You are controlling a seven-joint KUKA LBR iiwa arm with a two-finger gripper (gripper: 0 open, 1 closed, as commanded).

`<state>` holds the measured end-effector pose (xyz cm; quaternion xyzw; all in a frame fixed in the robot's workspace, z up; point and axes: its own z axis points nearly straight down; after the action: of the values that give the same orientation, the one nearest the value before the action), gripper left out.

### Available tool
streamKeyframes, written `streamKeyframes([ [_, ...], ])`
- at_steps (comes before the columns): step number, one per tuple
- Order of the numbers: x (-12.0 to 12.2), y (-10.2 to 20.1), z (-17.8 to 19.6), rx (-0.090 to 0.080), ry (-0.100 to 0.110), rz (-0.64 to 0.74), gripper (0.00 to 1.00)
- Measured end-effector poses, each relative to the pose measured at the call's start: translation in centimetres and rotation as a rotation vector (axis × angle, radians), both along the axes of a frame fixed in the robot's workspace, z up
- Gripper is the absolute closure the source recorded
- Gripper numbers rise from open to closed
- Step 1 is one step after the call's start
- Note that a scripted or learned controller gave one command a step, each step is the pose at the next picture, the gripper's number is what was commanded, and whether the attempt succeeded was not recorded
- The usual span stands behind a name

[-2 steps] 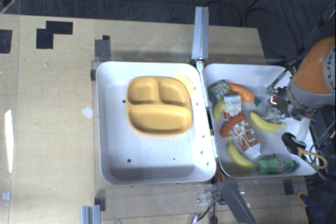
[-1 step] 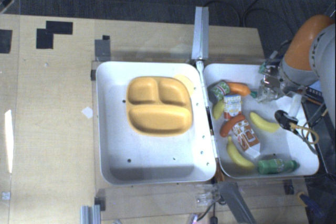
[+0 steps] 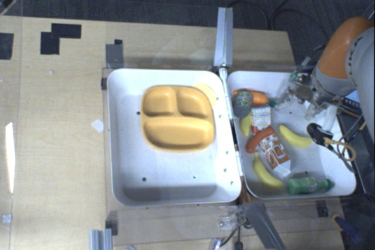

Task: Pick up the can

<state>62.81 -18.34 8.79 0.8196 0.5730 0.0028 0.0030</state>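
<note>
Gripper (image 3: 296, 91), openness unclear, hangs above right bin (image 3: 329, 165) containing can (image 3: 242, 103) and bananas (image 3: 295, 136); left bin (image 3: 126, 146) holds yellow tray (image 3: 177, 117).

The grey-green can (image 3: 241, 103), seemingly upright, sits in the right bin's (image 3: 328, 164) upper-left corner.

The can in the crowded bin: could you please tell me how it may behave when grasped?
The can looks rigid and round, so it probably won't deform but could roll or slip if nudged. It sits close to the bin wall with a carton beside it, so it would likely jostle its neighbours.
</note>
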Motion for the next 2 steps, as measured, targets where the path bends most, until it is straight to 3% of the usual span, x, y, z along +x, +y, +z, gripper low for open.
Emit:
streamKeyframes([
  [1,4.0,-0.8,0.1,0.004,0.011,-0.123,0.00],
  [2,0.0,2.1,0.0,0.002,0.001,-0.142,0.00],
])
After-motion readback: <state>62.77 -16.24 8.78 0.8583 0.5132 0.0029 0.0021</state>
